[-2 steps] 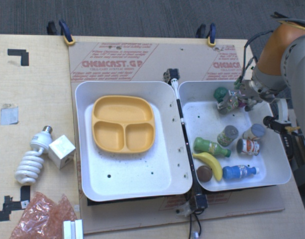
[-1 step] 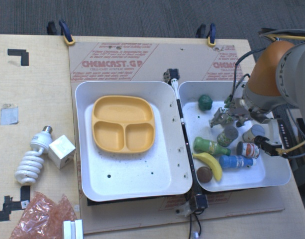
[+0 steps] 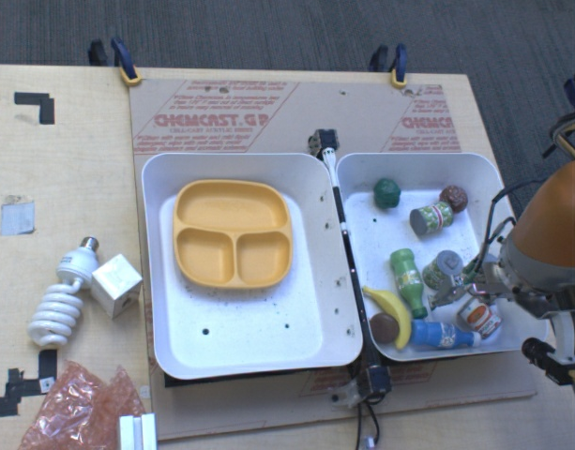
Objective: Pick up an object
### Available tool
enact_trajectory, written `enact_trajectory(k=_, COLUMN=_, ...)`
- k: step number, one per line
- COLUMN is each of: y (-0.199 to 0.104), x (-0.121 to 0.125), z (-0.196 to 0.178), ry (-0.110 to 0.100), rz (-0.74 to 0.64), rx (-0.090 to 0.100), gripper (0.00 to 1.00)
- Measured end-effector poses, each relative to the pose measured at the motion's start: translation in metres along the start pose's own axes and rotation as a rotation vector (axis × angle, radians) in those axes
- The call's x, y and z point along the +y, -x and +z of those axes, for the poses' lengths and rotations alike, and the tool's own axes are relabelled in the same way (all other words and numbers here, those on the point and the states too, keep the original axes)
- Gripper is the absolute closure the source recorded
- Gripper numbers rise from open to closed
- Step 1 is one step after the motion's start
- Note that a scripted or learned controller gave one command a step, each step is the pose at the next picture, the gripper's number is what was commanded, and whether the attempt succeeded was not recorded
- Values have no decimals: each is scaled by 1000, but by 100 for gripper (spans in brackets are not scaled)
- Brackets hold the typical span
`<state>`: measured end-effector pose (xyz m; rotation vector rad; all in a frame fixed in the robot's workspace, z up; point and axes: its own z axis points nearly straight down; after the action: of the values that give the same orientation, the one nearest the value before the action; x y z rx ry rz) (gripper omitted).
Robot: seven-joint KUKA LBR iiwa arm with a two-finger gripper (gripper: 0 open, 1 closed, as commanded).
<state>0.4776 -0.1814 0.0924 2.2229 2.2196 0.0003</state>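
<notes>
Arm (image 3: pixel 550 223) enters from right — gripper (image 3: pixel 465 293) low, angled leftward.

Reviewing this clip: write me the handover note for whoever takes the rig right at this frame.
Gripper: low in the right bin, near its right side; finger state unclear, nothing visibly held.
Right bin: green ball, dark red ball, small can, green bottle, banana, brown ball, blue bottle, red-and-white can.
Left bin: yellow divided plate.
Done: arm is down among the items.
Left: grasp one and lift it.
</notes>
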Motion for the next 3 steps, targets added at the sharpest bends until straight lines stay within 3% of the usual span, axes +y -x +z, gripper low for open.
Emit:
enact_trajectory(k=1, y=-28, x=130, z=0, ry=1, rz=-3, rx=-1, gripper=0)
enact_trajectory(k=2, y=-27, x=131, z=-11, ry=2, rz=-6, rx=-3, gripper=100)
enact_trajectory(k=3, y=-44, x=181, z=-178, ry=0, rz=-4, rx=-2, gripper=100)
